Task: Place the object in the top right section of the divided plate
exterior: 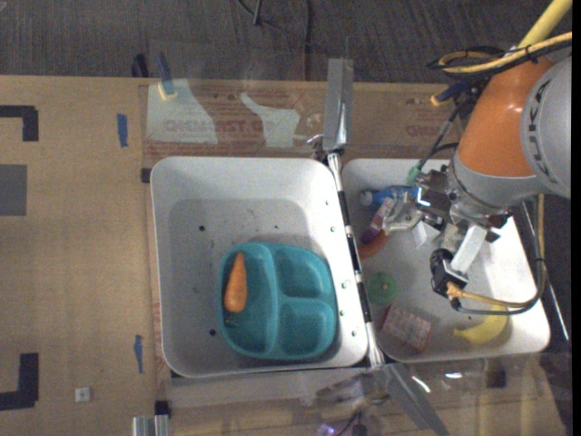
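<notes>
Within the left white bin (182,198), a teal divided plate (300,334) of smooth moulded plastic is seen, rounded at its corners and split by raised ridges into sections. An orange carrot (235,282), slender and tapered, is laid lengthwise in the plate's long left section. Over the right bin (526,271), the grey arm (517,134) is held, its gripper (392,214) near the bin's upper left; whether anything is gripped cannot be told. A yellow banana (483,329), a green round piece (382,287) and a speckled pinkish packet (406,326) are scattered on that bin's floor.
</notes>
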`<state>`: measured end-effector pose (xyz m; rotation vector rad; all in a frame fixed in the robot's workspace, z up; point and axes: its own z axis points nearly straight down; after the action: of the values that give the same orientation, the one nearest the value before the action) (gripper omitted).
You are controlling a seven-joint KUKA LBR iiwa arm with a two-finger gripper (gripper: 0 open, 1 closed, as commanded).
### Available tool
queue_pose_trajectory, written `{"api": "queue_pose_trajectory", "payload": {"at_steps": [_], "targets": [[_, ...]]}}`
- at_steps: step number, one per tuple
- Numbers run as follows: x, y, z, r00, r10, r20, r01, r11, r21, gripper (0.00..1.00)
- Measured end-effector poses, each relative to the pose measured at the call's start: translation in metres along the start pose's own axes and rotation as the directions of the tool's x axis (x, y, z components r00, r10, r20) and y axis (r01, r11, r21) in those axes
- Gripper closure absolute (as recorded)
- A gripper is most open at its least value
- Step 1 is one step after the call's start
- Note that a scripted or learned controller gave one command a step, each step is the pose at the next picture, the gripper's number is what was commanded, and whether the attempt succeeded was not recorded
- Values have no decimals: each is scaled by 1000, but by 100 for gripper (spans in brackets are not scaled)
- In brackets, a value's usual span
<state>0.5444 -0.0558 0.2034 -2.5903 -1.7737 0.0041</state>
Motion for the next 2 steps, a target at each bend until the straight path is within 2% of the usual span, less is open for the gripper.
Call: {"api": "queue_pose_trajectory", "payload": {"at_steps": [1,2], "targets": [[0,1,-11,1000,-1,0,1,1000,-2,100],[-81,5,-118,991,-136,0,136,991,-5,100]]}}
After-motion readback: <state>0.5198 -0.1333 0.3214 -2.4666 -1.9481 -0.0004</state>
